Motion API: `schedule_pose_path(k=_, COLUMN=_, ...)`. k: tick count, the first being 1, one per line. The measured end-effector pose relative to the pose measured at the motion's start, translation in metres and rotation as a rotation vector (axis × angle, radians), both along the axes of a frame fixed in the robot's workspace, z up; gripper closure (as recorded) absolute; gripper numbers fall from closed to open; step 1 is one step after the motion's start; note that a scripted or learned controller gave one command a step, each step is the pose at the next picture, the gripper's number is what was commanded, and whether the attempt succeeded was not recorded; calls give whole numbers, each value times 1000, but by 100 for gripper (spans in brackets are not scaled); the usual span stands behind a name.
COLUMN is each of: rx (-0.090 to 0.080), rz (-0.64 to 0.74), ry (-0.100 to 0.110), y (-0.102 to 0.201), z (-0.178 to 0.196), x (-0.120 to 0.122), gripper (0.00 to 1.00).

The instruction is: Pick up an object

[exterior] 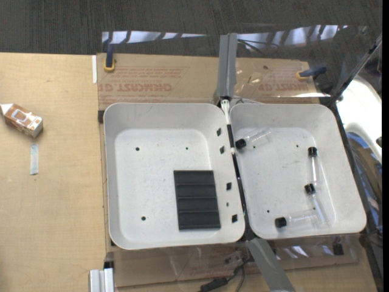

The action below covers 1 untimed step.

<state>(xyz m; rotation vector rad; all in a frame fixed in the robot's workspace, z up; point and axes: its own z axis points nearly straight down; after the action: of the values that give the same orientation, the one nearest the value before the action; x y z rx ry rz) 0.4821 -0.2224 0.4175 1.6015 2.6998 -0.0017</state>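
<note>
You see a black block [197,199] mid-floor in the L bin [121,117], open room all round; R bin [331,120] tubes [313,170] hug edges.

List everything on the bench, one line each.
Bins: 2, white, side by side; left, right.
Ridged block: 1, black, left bin, near front.
Clear tubes with black caps: 4, right bin; back left, right side upper, right side lower, front.
Small carton: 1, orange and white, bench far left.
Cardboard sheet: 1, brown, behind the bins.
</note>
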Motion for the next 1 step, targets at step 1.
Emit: schedule_pose_path(k=1, rx=-2, rz=0, ry=-1, y=-1, z=9, x=1, gripper=100)
